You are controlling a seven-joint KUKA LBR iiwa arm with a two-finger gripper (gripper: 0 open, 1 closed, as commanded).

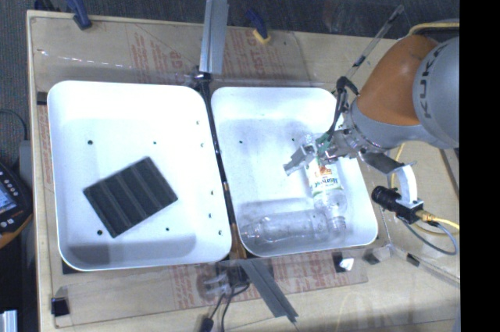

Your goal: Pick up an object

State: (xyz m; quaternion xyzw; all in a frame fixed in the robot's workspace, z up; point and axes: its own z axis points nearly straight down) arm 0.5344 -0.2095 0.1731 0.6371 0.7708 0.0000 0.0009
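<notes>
Arm reached into the right bin (pixel 234 119).
The hand (pixel 311 155) hovered over a small labelled bottle (pixel 326 183); I couldn't tell its grip. A clear bottle (pixel 291 226) lay nearer; a black pad (pixel 130 195) sat left.

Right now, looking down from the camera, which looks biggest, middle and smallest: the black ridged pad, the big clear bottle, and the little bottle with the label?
1. Black pad, in the left bin: biggest.
2. Clear bottle, lying along the right bin's front: a bit smaller, though close to the pad in length.
3. Labelled bottle, beside the gripper: smallest.
</notes>
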